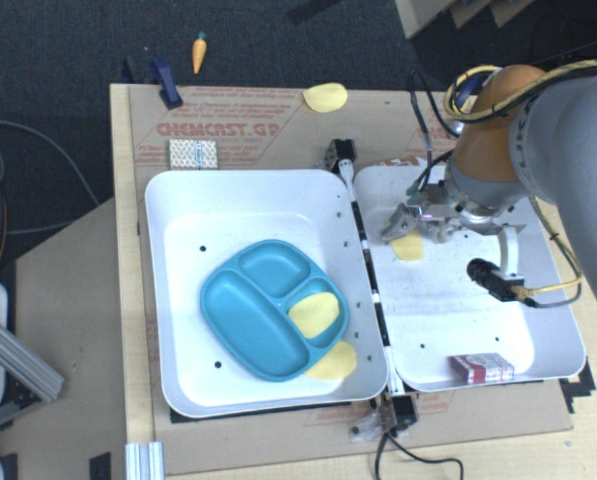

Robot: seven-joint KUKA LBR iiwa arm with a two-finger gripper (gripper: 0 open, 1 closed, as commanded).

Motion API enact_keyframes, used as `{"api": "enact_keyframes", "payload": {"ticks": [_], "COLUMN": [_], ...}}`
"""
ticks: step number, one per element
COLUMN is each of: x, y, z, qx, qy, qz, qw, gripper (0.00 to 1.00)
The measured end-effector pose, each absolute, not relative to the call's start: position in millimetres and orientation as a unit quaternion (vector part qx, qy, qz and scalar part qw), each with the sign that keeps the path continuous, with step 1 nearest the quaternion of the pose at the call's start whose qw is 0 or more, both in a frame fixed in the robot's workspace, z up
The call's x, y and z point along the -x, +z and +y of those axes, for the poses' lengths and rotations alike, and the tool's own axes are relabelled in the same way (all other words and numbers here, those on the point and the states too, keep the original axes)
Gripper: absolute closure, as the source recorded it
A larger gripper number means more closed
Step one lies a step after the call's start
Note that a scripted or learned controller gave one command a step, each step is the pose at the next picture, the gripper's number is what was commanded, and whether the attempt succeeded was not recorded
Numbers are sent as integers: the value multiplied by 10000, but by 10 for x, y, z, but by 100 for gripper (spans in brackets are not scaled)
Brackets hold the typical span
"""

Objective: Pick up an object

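My gripper (419, 225) hangs low in the right bin (548, 340), near its back left part. A small pale yellow piece (408, 250) lies on the bin floor just below the gripper in the view; whether they touch I cannot tell. A red and white box (481, 368) lies near the right bin's front edge. In the left bin (178, 218) sits a blue divided plate (253, 308) with a yellow lump (315, 313) in one compartment. Another yellow lump (331, 361) lies beside the plate's front edge.
The grey arm with its orange band (493, 138) comes in from the upper right, over the right bin's back. A black fitting with a yellow cable (498, 280) hangs above that bin. On the bench behind the bins lie a yellow piece (325, 97), a patterned packet (193, 153) and a blue item (164, 81).
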State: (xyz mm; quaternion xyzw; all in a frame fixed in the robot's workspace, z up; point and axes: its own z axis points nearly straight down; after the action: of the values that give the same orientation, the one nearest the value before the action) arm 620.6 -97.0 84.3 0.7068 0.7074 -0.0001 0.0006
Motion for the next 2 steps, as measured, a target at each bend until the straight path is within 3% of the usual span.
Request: {"api": "enact_keyframes", "payload": {"ticks": [1,2], "x": [-6213,-5958], "y": [948,1310], "z": [-966,-1172], "qx": [-7066,-7073], "qy": [7,-4], "qz": [7076,7069], "qw": [16,0], "gripper": [100,100]}}
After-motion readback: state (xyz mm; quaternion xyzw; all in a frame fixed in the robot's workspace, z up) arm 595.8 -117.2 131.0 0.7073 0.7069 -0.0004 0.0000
